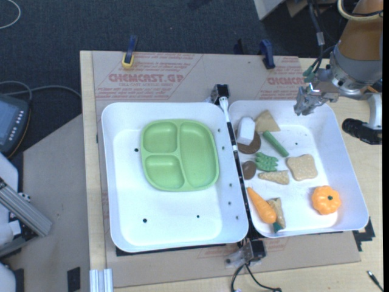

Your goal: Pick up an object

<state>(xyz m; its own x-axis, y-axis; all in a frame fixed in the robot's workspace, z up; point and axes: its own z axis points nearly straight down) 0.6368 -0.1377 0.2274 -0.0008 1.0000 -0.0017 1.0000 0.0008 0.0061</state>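
While the gripper (304,106) hangs over the top right corner of the right bin (346,157), we can see that it has no toy in it. It is small and dark from up here, so we cannot tell how it is set.

We think the arm is up high and off to the side so that it can pick a toy and then come down on it. All the toys lie in the right bin. There is an orange pumpkin (325,200) near the bottom right, well apart from the rest. A slice of toast (302,166) lies just above it. A carrot (262,205) lies at the bottom left, touching a tan wedge (278,208). A green stick (275,145) and a white cup (245,129) sit near the top, close to the gripper.

The left bin (121,181) has a green plate (180,155) with three parts. Nothing lies on it.

We think the pumpkin or the toast would be easy to grab, since each has room around it.
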